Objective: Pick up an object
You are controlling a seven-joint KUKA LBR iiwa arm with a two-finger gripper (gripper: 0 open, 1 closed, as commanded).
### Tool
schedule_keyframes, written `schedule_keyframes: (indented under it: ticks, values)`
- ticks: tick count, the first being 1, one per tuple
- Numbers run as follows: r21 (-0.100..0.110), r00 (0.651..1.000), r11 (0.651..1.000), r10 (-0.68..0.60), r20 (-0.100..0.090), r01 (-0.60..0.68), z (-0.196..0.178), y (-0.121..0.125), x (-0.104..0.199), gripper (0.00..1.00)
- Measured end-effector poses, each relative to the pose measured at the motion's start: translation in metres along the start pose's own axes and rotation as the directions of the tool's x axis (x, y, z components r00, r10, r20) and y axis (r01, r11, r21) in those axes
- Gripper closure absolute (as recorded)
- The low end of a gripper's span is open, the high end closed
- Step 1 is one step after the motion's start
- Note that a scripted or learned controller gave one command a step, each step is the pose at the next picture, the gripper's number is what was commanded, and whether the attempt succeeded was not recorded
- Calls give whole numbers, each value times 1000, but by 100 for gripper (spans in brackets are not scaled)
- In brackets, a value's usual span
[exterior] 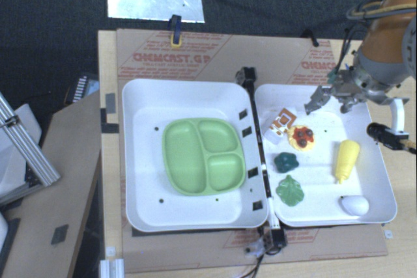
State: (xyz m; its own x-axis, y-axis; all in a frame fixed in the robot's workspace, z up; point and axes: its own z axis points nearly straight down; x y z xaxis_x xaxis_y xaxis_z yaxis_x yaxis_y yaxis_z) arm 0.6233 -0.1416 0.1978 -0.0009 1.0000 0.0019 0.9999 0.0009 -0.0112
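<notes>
Hovering at the frame's right over the right bin (pixel 384 195), end effector (pixel 331 99) spread open, gripping nothing. Lying below it: pizza toy (pixel 302 137), yellow bottle (pixel 346 161), white egg (pixel 355 205), green leaf (pixel 290 191).

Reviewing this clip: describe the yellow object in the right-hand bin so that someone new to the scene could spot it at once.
Start at the right bin, the one without the green divided plate. Toward its right side lies a yellow bottle-shaped object, lengthwise and nearly upright in the picture, above a white egg-shaped item. It is the only all-yellow, elongated piece there.
</notes>
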Motion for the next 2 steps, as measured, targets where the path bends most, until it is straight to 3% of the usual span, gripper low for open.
schedule_keyframes:
  ticks: [1, 2]
  values:
    - [-12, 1000, 1000, -2, 2, 2, -7, 3, 0, 0]
    - [-10, 1000, 1000, 0, 2, 0, 48, -4, -6, 0]
